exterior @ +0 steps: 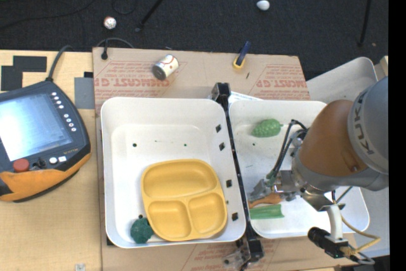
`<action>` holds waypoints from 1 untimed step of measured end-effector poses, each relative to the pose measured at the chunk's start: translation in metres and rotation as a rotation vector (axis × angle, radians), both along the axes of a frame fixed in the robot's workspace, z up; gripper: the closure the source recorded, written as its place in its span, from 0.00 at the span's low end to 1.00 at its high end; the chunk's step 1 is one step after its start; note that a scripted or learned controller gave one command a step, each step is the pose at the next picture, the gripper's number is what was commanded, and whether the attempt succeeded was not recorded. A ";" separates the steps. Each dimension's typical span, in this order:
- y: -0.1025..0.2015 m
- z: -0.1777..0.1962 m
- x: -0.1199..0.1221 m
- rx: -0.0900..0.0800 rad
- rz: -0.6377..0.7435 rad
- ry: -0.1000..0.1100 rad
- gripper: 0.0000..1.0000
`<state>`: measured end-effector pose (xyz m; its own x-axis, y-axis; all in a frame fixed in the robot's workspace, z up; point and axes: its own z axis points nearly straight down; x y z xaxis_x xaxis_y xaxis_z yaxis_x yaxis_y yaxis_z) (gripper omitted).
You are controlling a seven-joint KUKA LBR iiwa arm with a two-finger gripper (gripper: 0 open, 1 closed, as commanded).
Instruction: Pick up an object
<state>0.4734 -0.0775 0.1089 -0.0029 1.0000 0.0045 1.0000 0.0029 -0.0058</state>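
My gripper (pixel 265 189) is low in the right bin (pixel 355 225), near its front left part, and the bulky arm covers much of that bin. Just under the gripper lies a thin orange object (pixel 265 201), with a flat green block (pixel 267 212) right in front of it. A light green bumpy object (pixel 266 128) rests near the back of the same bin, apart from the gripper. The left bin (pixel 120 136) holds a yellow divided tray (pixel 184 198) and a dark green lump (pixel 141 230) at its front left corner.
The divider between the two bins (pixel 228 162) runs just left of the gripper. Behind the bins, on the cardboard, lie a small white can (pixel 165 66) and a blue-and-yellow tool (pixel 241 57). A teach pendant (pixel 38 136) sits to the left.
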 end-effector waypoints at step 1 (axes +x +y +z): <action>0.058 0.048 0.001 -0.005 -0.006 0.000 0.00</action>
<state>0.4743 -0.0192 0.1567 0.0027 1.0000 -0.0001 1.0000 -0.0027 -0.0062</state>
